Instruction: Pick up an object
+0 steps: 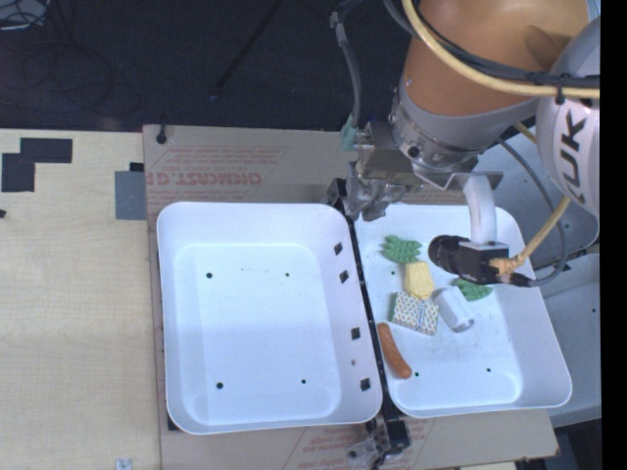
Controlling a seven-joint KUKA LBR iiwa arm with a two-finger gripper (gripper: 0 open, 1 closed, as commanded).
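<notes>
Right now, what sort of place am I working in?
Probably a robotics lab bench: a robot arm, a white left bin and right bin side by side, toys like a corn cob in the latter.

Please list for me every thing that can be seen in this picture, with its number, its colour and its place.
left bin: one, white, on the left part of the board
right bin: one, white, beside the left bin
green leafy piece: one, green, far part of the right bin
yellow piece: one, yellow, just in front of the green leafy piece
patterned block: one, pale with small coloured marks, in front of the yellow piece
small cylinder: one, white-grey, right of the patterned block
second green piece: one, green, partly hidden, behind the small cylinder
orange stick: one, orange, near the right bin's left wall
board: one, brown with red print, under both bins
arm: one, grey with orange band, above the right bin's far side
</notes>
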